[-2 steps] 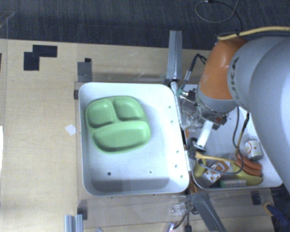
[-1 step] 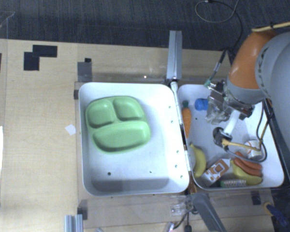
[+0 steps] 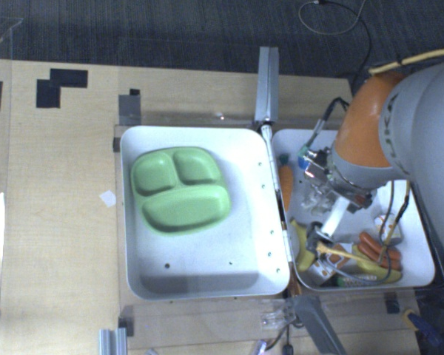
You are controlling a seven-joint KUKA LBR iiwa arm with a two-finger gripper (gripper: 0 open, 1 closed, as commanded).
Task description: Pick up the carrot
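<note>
The carrot [image 3: 286, 187] is a small orange piece lying lengthwise against the left wall of the right bin [image 3: 422, 268]. My gripper [image 3: 314, 197] hangs low in that bin, just to the right of the carrot and close beside it. The grey arm with its orange band [image 3: 366, 128] hides the bin's upper right part. Nothing can be seen held in the gripper.
A green divided plate [image 3: 180, 189] lies in the left bin [image 3: 207, 272]. Along the right bin's front lie a yellow banana [image 3: 303, 248], orange-red sausages [image 3: 377, 248] and other small items. A metal divider [image 3: 277, 198] separates the bins.
</note>
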